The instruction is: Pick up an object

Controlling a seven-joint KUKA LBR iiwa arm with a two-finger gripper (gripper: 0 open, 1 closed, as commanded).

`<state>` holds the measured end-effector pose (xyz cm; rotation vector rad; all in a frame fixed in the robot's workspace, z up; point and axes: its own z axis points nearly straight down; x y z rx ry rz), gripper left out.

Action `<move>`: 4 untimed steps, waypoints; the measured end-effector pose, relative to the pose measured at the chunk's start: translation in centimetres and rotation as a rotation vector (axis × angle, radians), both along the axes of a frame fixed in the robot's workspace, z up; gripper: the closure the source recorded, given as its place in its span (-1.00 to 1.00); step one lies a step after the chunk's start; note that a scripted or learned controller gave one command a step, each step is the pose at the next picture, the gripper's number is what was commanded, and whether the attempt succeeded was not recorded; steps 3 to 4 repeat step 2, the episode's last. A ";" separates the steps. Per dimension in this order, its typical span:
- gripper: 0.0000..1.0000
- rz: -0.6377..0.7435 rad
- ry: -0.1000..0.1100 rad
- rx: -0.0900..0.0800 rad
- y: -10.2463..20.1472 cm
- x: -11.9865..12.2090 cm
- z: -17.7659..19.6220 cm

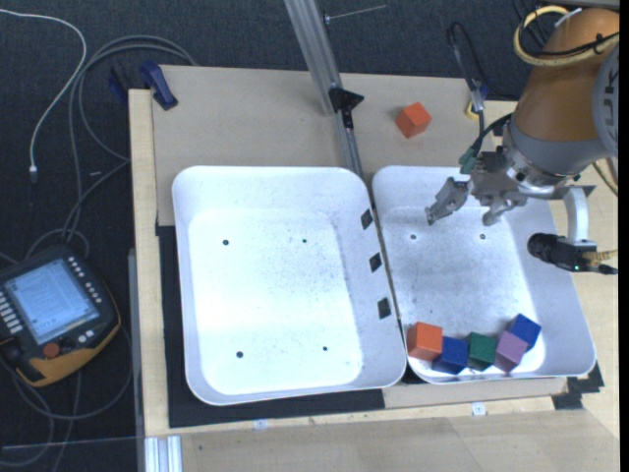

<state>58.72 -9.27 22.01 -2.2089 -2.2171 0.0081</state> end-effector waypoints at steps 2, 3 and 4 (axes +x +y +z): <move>-1.00 0.004 -0.017 -0.002 13.1 8.2 -2.0; -1.00 0.004 -0.017 -0.002 13.1 8.2 -2.0; -1.00 0.004 -0.017 -0.002 13.1 8.2 -2.0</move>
